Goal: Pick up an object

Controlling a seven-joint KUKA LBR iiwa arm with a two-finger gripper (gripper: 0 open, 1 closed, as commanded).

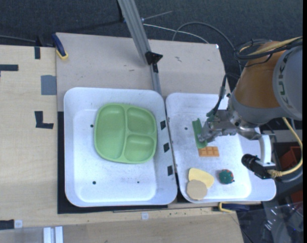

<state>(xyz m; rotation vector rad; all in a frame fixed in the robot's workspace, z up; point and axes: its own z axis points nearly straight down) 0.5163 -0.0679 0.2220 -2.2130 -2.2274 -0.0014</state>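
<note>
In the right bin (183, 105), my gripper (206, 133) reaches down from the right onto a long green piece (197, 132) that lies near the bin's middle. Just below it rests a small orange waffle-like square (209, 151). Toward the front of the same bin sit a yellow piece (202, 176), a tan round disc (196, 189) overlapping it, and a small dark green ball with a red spot (225, 176). The wrist hides the fingertips where they meet the green piece.
The left bin (77, 186) holds a light green divided plate (126, 133). A slanted metal pole (138, 27) runs from the top down to the gap between the bins. The arm's grey and orange body (267, 87) overhangs the right bin's right side.
</note>
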